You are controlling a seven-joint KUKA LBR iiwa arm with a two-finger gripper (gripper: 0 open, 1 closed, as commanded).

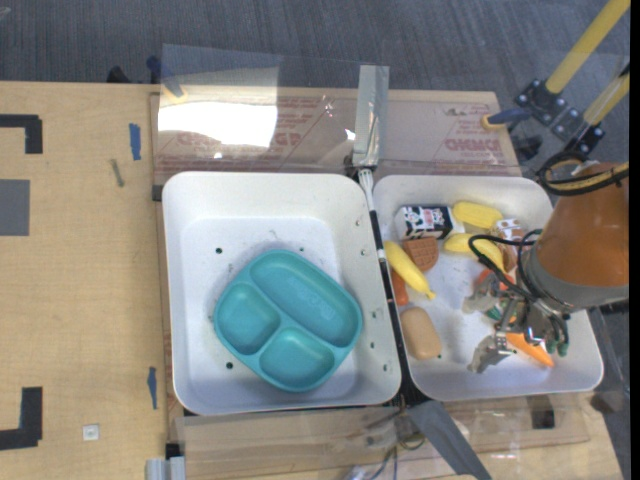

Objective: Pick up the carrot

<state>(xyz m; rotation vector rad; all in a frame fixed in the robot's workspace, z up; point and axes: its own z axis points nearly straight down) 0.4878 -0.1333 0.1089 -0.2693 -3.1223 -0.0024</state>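
Note:
The carrot (530, 349), small and orange, lies on the floor of the right bin (580, 376) near its front right corner. My gripper (517, 346) hangs low over it, under the arm's orange band (590, 243). Its fingers are open. One grey fingertip (488, 356) stands left of the carrot and the other is at the carrot's right end. The carrot rests on the bin floor between them, and wrist cables hide part of it.
The right bin also holds a banana (410, 268), a tan bread roll (423, 334), a yellow corn cob (476, 215), a black-and-white carton (424, 218) and a brown waffle piece (426, 256). A teal divided plate (288, 318) sits in the left bin (190, 268).

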